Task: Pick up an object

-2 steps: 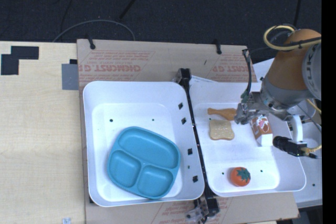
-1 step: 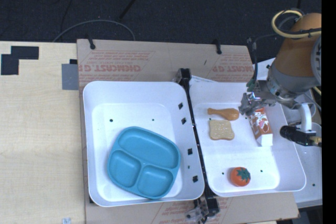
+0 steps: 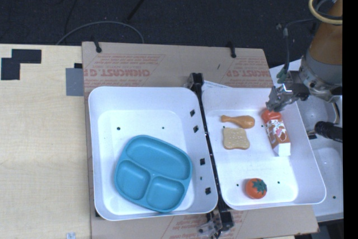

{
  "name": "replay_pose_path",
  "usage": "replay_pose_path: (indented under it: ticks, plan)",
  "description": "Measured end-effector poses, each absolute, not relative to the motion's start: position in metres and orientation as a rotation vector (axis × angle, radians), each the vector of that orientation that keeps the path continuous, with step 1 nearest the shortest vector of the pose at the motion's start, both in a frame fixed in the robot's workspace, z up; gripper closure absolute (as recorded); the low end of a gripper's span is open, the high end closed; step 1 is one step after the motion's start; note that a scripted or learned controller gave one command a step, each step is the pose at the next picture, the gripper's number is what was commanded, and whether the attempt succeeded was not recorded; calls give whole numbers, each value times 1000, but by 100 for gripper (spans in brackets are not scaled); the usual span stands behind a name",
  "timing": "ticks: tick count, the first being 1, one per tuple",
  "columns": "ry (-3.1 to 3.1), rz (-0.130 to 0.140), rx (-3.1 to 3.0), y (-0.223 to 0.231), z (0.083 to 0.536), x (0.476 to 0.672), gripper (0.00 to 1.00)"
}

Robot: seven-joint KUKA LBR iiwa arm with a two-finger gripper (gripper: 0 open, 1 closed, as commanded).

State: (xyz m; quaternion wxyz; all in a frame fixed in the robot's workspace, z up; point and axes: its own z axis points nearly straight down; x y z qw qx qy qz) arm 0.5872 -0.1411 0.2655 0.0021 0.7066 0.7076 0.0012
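- Ketchup bottle (image 3: 276,132), a small red-and-white toy with a red cap and a printed label, lies on its side in the right bin (image 3: 310,176), against that bin's far right part; its cap end points toward the bin's back wall.
- Just past that cap hovers the tool (image 3: 279,97), a grey metal assembly at the end of the arm (image 3: 324,47), which comes in over the right bin's back right corner.
- Nothing can be seen between its tips, and whether it is spread or closed I cannot tell from this angle.
- Judged from how things lie, the pick is not yet made: the bottle rests flat on the bin floor, and closing on it and lifting are left.
- Other candidates in the right bin, all apart from one another: a tan drumstick (image 3: 238,120) with a rounded, glossy look, near the bin's middle back; a flat beige bread slice (image 3: 236,139) just in front of it; a round red tomato (image 3: 255,188) with a green top, near the front wall.
- Left of the right bin, its twin (image 3: 100,120) holds a smooth blue plate (image 3: 152,173) with three compartments.
- Both bins look like hard, smooth white plastic and sit on cardboard (image 3: 168,67) over the pale wood worktop (image 3: 39,143).
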Motion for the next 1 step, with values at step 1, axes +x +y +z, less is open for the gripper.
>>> replay_pose_path:
  ticks: [1]
  plan:
    - [2228, -2, 2220, -86, 264, 578, 100]
